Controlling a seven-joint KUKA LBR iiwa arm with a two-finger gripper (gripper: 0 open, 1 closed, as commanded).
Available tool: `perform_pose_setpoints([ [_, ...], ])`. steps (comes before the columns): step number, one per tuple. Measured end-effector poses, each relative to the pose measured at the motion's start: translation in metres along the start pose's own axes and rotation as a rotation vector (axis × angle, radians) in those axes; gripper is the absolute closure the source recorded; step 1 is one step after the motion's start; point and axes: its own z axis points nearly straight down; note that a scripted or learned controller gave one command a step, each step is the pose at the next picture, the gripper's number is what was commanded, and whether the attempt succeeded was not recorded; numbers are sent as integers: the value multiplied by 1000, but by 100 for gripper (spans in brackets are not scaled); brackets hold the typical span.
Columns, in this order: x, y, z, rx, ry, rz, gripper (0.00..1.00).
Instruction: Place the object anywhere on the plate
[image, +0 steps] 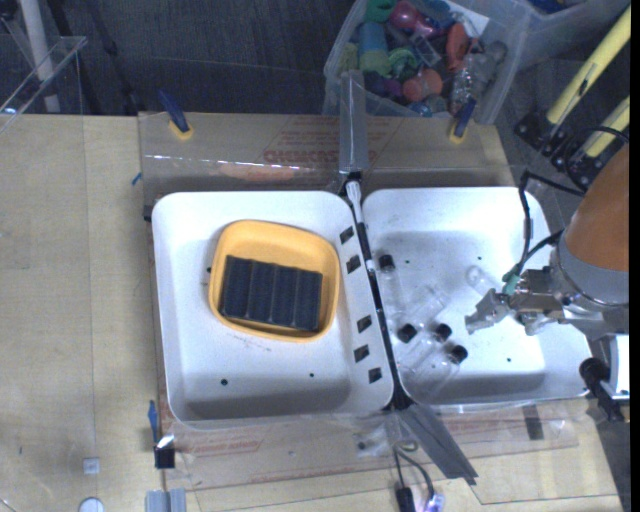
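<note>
The worktop (60, 300) was a pale wooden surface, and on it stood two shallow white bins side by side, the left bin (185, 380) and the right bin (500, 205), with a divider (365, 290) between them. The arm (600, 240) reached in over the right edge of the worktop, and its end effector (487, 312) hovered low over the right bin, near the middle of that bin. Whether it was apart or together I could not tell, because it was small and blurred. In the left bin, nearer to the back edge of the worktop, lay the plate (225, 245), a yellow dish with rounded corners, and on it rested a dark ribbed block (275, 293), almost black, with grooves running from the back to the front. In the right bin, toward the divider, lay some clear plastic objects with black caps (430, 335); they were transparent and hard to separate from the white floor, so their exact shape was not sure. These objects lay just beside the end effector, on its side toward the divider and a little toward the front edge. The plate was well apart from it, beyond the divider, so I judged that the coming move needed first a grasp and then a carry across.
</note>
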Motion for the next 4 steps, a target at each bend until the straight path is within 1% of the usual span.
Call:
perform_pose_setpoints([
  [1,-46,5,37,3,1,-220,0],
  [2,-36,-1,-5,-1,-1,-198,0],
  [3,-20,17,32,2,1,-528,0],
  [4,-12,37,49,-1,0,-757,0],
])
